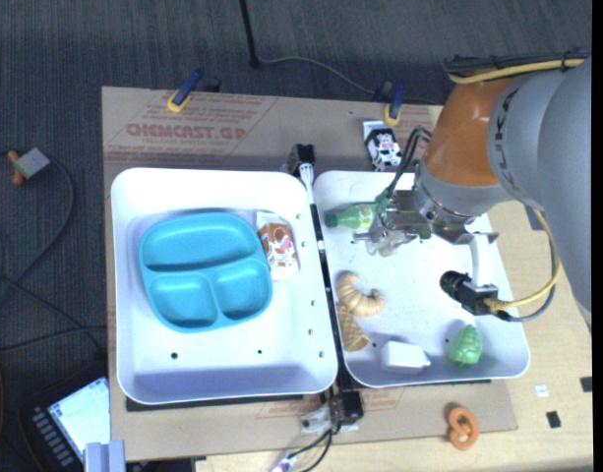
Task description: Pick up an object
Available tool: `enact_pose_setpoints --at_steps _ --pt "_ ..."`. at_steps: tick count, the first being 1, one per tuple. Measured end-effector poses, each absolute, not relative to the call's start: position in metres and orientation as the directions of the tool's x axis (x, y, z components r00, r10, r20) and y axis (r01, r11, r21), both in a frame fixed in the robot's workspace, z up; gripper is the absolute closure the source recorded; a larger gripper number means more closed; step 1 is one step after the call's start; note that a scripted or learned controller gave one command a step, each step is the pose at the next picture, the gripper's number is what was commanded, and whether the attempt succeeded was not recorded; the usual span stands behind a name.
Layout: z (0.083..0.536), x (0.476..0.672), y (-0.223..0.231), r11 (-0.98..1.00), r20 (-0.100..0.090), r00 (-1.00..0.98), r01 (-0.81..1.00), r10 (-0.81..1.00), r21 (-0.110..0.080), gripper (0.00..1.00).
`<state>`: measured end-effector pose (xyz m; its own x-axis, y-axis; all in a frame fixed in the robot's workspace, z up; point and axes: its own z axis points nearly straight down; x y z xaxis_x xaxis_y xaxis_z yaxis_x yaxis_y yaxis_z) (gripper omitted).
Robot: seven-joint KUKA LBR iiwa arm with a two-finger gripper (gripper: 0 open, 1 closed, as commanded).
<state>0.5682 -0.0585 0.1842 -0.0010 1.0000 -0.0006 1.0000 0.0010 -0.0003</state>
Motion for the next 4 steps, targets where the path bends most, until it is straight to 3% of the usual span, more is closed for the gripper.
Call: enact_pose_setpoints --at_steps 1,2,3,4 --pt "0.184 0.603 -0.033 0.002 -0.001 -0.002 1.0 1.0 0.0 1.0" --pt "0.184 0.558 0.019 0.001 0.0 -0.001 1.0 1.0 -0.002 1.0" --pt "0.184 0.558 0.018 0.001 -0.001 -0.001 1.0 1.0 -0.002 0.0" --pt "0.184 0.515 -0.023 -0.001 -0.001 0.001 1.0 1.0 -0.002 0.0"
